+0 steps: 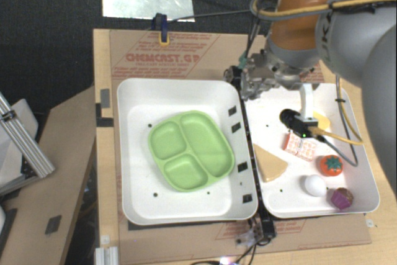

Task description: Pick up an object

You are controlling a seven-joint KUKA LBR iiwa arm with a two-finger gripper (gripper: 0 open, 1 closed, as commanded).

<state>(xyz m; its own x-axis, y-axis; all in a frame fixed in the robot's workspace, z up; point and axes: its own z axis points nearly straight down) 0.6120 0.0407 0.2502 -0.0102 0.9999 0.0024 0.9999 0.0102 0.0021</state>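
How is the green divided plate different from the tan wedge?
The green plate lies in the left bin; the tan wedge lies in the right bin. The plate is rounded with three compartments; the wedge is a plain triangle. The plate is much larger than the wedge. Both lie flat.

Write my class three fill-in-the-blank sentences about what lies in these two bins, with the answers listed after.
1. The bin holding the green plate is on the view's ___ side.
2. The plate has ___ compartments.
3. Next to the tan wedge lies a ball coloured ___.
Answers: left; three; white.
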